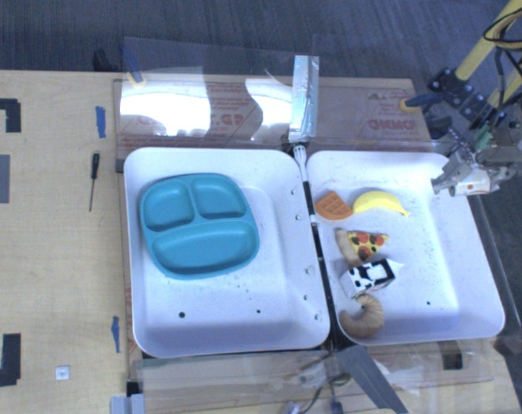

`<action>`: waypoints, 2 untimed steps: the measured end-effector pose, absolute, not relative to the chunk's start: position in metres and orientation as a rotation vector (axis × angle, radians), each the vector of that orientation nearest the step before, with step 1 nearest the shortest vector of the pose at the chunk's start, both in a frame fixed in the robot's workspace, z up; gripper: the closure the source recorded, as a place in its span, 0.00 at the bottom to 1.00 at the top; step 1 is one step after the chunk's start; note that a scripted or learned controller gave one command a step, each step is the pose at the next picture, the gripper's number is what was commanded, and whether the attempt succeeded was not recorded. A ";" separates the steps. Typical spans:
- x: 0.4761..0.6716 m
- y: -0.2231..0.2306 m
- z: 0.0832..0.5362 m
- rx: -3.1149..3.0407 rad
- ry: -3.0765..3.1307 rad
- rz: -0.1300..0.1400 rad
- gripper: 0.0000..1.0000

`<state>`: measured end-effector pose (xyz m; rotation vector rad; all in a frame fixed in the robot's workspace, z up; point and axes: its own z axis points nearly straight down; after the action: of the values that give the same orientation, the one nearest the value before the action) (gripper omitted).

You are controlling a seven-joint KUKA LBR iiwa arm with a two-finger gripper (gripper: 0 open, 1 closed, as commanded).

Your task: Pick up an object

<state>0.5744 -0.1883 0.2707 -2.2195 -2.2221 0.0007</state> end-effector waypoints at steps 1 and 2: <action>0.489 -0.192 0.148 -2.268 -2.159 0.010 0.00; 0.510 -0.205 0.097 -2.318 -2.111 -0.015 0.00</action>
<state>0.5101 -0.2046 0.0967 -2.3180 -2.1106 -0.0147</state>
